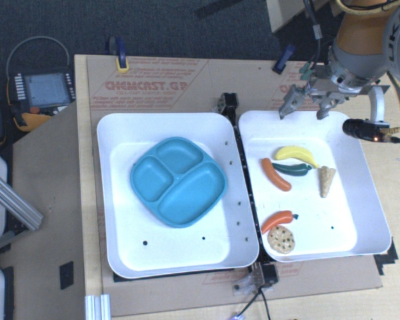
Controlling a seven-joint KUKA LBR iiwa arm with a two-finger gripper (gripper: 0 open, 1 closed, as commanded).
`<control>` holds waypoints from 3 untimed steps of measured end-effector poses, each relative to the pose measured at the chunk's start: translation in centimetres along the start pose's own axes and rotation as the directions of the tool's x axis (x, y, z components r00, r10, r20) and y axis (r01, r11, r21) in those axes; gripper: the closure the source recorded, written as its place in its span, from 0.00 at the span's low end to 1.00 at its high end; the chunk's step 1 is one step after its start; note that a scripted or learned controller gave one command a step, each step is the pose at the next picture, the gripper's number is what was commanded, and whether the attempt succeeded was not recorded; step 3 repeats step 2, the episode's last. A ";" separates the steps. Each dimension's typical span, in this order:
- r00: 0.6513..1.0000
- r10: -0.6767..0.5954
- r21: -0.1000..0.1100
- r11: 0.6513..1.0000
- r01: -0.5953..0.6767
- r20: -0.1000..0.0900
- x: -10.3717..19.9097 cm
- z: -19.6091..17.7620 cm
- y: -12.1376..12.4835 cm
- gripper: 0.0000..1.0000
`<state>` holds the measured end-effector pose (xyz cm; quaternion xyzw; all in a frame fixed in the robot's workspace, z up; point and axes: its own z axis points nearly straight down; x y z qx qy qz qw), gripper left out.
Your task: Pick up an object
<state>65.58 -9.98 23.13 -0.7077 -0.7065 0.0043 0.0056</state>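
Banana lies in right bin, touching teal pepper; my jaws spread wide, nothing between, above bin's far edge.

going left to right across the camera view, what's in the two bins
blue divided plate → carrot → hot dog → banana → ice cream cone. Cookie and green pepper left out, their places overlap.

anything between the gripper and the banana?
Nothing. In the camera view the gripper hangs open over the right bin's far rim; from there to the banana is bare white bin floor.
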 end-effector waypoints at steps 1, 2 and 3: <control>1.000 -0.002 -0.013 1.000 0.002 0.002 0.0 -0.8 0.2 0.00; 1.000 -0.003 -0.008 1.000 0.003 0.001 0.5 3.8 0.8 0.00; 1.000 -0.003 -0.008 1.000 0.003 0.001 0.5 3.8 0.8 0.00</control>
